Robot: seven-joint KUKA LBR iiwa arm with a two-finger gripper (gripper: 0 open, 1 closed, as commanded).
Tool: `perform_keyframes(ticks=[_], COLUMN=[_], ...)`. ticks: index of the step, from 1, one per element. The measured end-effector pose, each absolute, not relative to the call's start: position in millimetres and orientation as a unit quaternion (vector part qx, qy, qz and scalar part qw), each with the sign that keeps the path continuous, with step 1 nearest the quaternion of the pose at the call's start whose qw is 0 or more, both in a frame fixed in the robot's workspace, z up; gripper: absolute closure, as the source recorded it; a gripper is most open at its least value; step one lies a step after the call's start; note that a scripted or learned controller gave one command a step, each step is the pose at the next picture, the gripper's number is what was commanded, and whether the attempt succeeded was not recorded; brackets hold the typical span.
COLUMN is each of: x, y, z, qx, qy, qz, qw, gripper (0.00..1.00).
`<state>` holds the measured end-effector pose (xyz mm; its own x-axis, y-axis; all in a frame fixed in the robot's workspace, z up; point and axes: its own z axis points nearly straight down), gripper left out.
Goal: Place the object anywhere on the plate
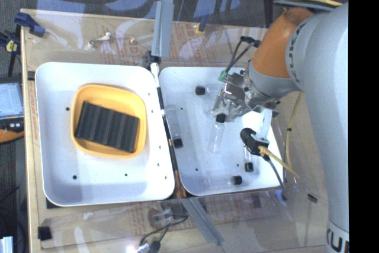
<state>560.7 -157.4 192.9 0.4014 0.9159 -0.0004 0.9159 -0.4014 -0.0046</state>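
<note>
A dark grey ridged rectangular block lies flat on the yellow plate in the left white bin. My gripper hangs over the upper middle of the right white bin, well to the right of the plate and apart from the block. I see nothing in its grasp. The grey arm with its orange band reaches in from the right.
Small black studs sit on the right bin's floor. A black connector with a yellow cable hangs below the wrist. A metal bar stands at the back between the bins.
</note>
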Motion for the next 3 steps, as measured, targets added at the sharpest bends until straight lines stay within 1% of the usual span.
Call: perform_keyframes(ticks=[1, 2, 3], x=[564.1, 569.8, 569.5], y=[-87.9, -30.1, -27.6], z=[204.5, 192.0, 191.3], qx=[-0.808, -0.78, -0.78], qy=[-0.589, -0.625, -0.626], qz=[0.002, 0.0018, 0.0014], qw=[0.003, -0.002, 0.001], gripper=[1.0, 1.0, 0.0])
